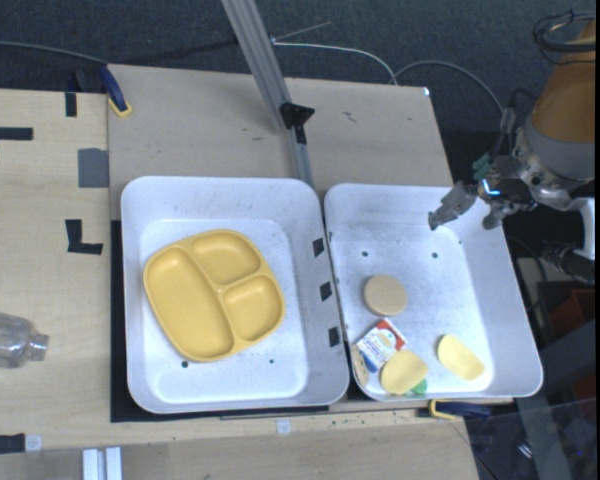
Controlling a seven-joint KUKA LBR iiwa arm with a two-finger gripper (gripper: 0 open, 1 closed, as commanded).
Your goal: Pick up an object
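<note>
Hovering gripper [467,208]: jaws spread, pinching nothing, above the right bin's [505,268] far right corner.
Nearest target: tan disc [385,294], round, lay down-left of the jaws, mid-bin.
Further off: 2 yellow pieces [460,357] and a packet [377,346] by the near rim.

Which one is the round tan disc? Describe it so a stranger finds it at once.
Go to the right bin, the one nearer the arm. The round tan disc lies flat near that bin's middle, just above the small printed packet. Unlike the two yellow lumps along the bottom edge, it is beige, circular and lies alone.
</note>
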